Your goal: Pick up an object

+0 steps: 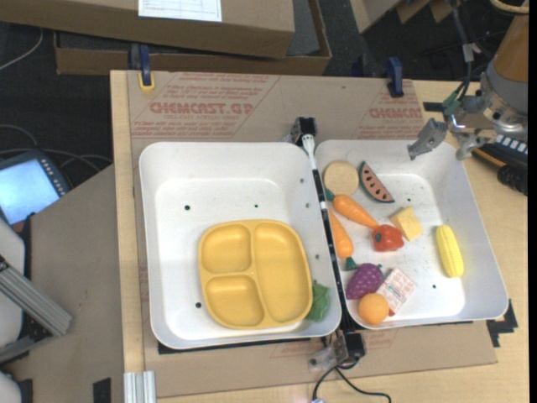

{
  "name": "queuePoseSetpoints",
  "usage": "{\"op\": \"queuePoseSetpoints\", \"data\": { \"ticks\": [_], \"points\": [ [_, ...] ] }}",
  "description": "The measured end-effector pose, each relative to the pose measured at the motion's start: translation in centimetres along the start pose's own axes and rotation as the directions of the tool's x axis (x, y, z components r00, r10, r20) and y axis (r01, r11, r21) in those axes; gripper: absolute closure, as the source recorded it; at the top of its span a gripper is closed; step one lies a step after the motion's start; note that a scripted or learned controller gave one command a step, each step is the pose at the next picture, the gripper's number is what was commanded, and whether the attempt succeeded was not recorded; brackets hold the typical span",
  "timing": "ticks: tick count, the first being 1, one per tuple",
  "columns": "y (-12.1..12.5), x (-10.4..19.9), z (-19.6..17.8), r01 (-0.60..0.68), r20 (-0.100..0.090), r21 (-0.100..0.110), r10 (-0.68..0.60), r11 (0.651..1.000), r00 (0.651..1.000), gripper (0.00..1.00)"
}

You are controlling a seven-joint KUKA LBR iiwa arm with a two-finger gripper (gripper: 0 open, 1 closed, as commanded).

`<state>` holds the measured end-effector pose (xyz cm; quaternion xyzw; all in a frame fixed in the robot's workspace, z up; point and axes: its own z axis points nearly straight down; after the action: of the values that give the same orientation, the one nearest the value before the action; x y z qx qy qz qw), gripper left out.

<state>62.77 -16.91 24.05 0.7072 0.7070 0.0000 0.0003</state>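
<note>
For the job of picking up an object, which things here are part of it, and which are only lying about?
Part of the job:
- claw, above the right bin's far edge
- right bin
- corn
- carrot
- tomato
- grapes
- watermelon slice

Only lying about:
- yellow divided plate in the left bin
- blue clamps
- cardboard box

Light falls bright and even from above, and the two white bins (168, 175) glare almost to blankness, their inner walls losing detail. Shadows are soft and short, gathering under the yellow tray (252, 274) and along the bins' shared rim. The floor beyond the tabletop's (210, 103) left edge sits dim. Focus is moderately sharp; the arm at the tabletop's far right corner looks slightly smeared.
</note>
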Motion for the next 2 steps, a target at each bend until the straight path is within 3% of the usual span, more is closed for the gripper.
{"op": "queuePoseSetpoints", "data": {
  "ticks": [1, 2],
  "points": [
    [-6.8, 4.3, 10.6, 0.000, -0.006, 0.016, 0.000, 1.000, 1.000, 0.00],
    [-8.8, 6.4, 15.8, -0.001, 0.000, 0.004, 0.001, 1.000, 1.000, 0.00]
  ]
}}
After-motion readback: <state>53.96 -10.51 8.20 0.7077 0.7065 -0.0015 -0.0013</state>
